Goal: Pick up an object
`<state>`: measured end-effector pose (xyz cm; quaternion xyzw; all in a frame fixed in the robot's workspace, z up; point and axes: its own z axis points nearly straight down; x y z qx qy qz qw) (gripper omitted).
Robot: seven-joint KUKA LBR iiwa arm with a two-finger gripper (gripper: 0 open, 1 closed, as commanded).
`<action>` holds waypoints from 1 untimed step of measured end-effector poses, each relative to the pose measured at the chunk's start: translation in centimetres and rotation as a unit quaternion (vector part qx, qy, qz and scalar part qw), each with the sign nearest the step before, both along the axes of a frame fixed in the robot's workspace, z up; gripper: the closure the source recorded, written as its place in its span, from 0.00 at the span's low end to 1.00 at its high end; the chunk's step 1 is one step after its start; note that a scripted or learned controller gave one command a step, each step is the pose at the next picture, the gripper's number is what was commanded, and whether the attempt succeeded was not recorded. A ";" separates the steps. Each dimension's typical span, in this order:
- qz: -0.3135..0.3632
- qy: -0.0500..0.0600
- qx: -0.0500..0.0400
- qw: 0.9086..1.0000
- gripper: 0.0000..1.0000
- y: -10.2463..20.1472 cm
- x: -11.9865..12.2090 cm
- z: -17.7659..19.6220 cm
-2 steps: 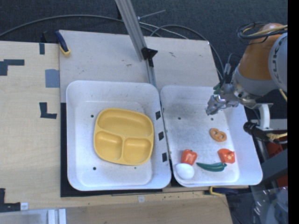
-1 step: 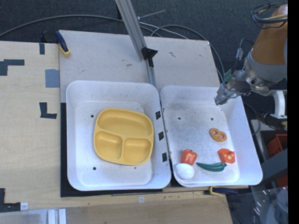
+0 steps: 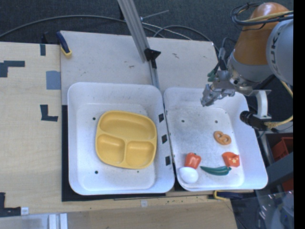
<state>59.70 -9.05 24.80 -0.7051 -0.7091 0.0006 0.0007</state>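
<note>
Two bins, side by side. Your left bin holds one yellow plate with three compartments, lying flat near the middle, nothing on it.

The right bin has all the loose stuff, which is what you'd pick from, bunched in the near half:
- pretzel, alone, toward the right wall
- pepper, red, near the left wall
- egg, white, in the near left corner, just beside the pepper
- chili, green, lying flat between the egg and the red piece
- red piece, just above the chili's right end; too small to say what it is

The gripper hangs over the far part of the right bin, above bare floor and well apart from every item. The pretzel is the closest. You can see nothing pinched in it. Spread or pressed together: can't tell, it's too small and blurred at this slant.

The arm comes in from the right and is cut off by the frame edge.

Around: a grey pole slants down from the top edge and ends at the far end of the gap between the bins. A blue and yellow clamp sits at the bench's far left corner. Dark tape marks on the left bench. Thin cables run on the dark floor behind. Nothing stands between the gripper and the items.
</note>
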 end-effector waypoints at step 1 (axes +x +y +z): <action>0.001 0.000 0.001 1.000 1.00 5.5 0.7 0.6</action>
